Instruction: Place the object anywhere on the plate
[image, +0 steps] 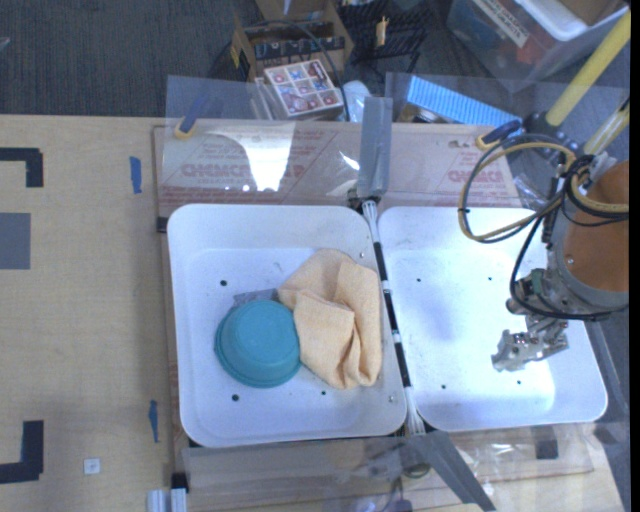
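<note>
Two white bins; round teal bowl (259, 343) touching crumpled yellow cloth (336, 314) (left bin); metal end effector (525, 348) grip state unclear.

Lighting is pretty bright and even, seems to come from overhead. Both white bins (190, 330) run a bit hot, and the right bin (450, 390) nearly blows out along its near floor. There's strong glare on the clear sheet (250, 160) behind the bins, washing out the print under it. Shadows are soft: a faint one sits under the gripper (525, 350), another hugs the blue bowl (258, 343). The picture is slightly soft overall, and the clutter at the top is dim and murky. The worktop (80, 300) looks flat and evenly lit.
</note>
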